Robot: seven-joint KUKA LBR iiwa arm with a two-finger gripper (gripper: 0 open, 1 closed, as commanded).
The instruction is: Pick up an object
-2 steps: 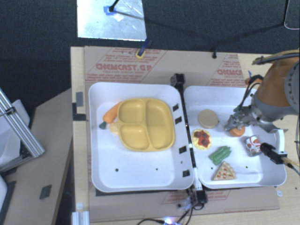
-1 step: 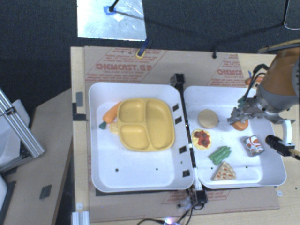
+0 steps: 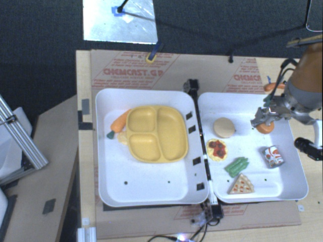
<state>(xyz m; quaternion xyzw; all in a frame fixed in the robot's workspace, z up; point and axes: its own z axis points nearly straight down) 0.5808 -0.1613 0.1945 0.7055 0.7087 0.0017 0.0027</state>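
Orange piece (image 3: 264, 127) lies at the right bin's (image 3: 298, 185) far right, directly under the gripper (image 3: 263, 116); whether the gripper is spread or pinching it, I cannot tell; descent is straight down.

I'm looking down at two shallow white bins sitting side by side, the left bin (image 3: 101, 150) touching the right bin (image 3: 295, 185) along a seam where black clips (image 3: 202, 150) are lining up. Both are resting on a printed cardboard sheet (image 3: 131, 69) that is covering the pale wooden bench (image 3: 55, 150). On the far side I'm seeing a shiny square panel (image 3: 118, 21) lying on dark carpet (image 3: 40, 34), with a bit of blue tape (image 3: 117, 11) on it. An aluminium frame (image 3: 20, 140) is leaning in at the left, and cables (image 3: 202, 221) are trailing at the near edge.
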